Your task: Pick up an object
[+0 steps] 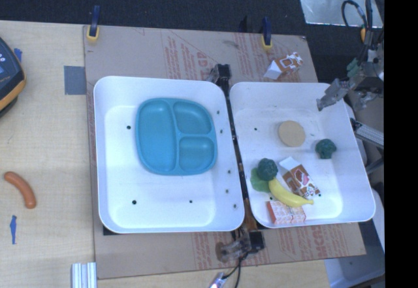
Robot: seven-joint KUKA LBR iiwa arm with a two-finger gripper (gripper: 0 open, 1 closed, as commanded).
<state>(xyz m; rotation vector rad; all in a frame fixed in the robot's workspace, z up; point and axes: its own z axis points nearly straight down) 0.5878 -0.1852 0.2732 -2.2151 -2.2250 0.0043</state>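
We see the jaws [330, 98] over the right bin's [366, 205] far right corner; we cannot tell how they stand. Below and left of them lie a tan disc [292, 133], broccoli [325, 147], banana [289, 194] and snack packets [285, 213].

Single fixed overhead view, slanted down on both white bins [104, 149].

The gripper [334, 94], over the right bin's [339, 215] far right corner, was too small and blurred to read its fingers. A yellow-and-black device [9, 81] at the bench's left edge was cut off. The banana [289, 194] hid part of a snack packet [300, 180].
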